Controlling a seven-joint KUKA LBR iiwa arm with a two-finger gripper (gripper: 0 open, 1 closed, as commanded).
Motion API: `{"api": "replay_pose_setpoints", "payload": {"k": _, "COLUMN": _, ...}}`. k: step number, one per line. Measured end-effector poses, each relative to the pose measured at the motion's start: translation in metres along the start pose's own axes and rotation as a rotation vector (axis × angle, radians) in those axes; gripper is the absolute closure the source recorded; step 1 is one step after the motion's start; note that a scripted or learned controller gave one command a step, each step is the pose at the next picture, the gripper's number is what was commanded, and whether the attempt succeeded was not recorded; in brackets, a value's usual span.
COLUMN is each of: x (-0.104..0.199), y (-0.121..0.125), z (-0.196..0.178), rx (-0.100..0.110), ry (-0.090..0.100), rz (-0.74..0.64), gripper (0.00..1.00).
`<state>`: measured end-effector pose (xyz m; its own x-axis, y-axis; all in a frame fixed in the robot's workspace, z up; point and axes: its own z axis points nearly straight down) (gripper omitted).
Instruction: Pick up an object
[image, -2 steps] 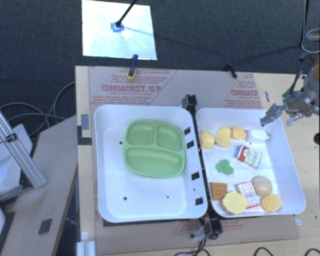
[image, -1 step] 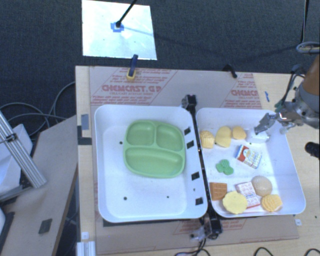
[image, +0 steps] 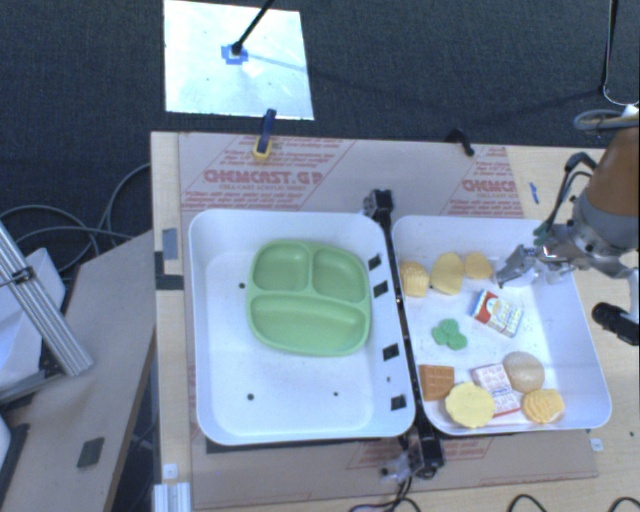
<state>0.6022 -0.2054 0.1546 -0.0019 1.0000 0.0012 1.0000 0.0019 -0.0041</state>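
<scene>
The right white bin (image: 580, 340) holds several toy foods. Three pale yellow pieces (image: 447, 272) lie in a row near its far left side. A red and white packet (image: 497, 312) sits in the middle, with a green leafy piece (image: 449, 334) to its left. Along the near edge lie an orange cracker (image: 436, 381), a yellow round piece (image: 469, 405), a second small packet (image: 495, 385), a beige bun (image: 522, 371) and an orange waffle (image: 543, 405). My gripper (image: 517, 268) hovers over the bin's far part, just right of the yellow pieces and above the packet, open with nothing between its fingers.
The left white bin (image: 215, 330) holds a green divided plate (image: 308, 298). A black hinge strip (image: 392, 300) runs between the bins. The arm (image: 610, 200) comes in from the right. A grey bracket (image: 40, 310) and cables lie off the bench at left.
</scene>
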Motion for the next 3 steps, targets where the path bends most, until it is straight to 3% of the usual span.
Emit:
{"api": "replay_pose_setpoints", "payload": {"k": 1, "x": 0.007, "y": -0.005, "z": 0.047, "rx": 0.001, "ry": 0.001, "rz": 0.000, "gripper": 0.00}}
{"api": "replay_pose_setpoints", "payload": {"k": 2, "x": 0.008, "y": -0.002, "z": 0.068, "rx": -0.005, "ry": 0.002, "rz": 0.000, "gripper": 0.00}}
{"api": "replay_pose_setpoints", "payload": {"k": 3, "x": 0.008, "y": 0.001, "z": 0.055, "rx": -0.015, "ry": 0.001, "rz": -0.002, "gripper": 1.00}}
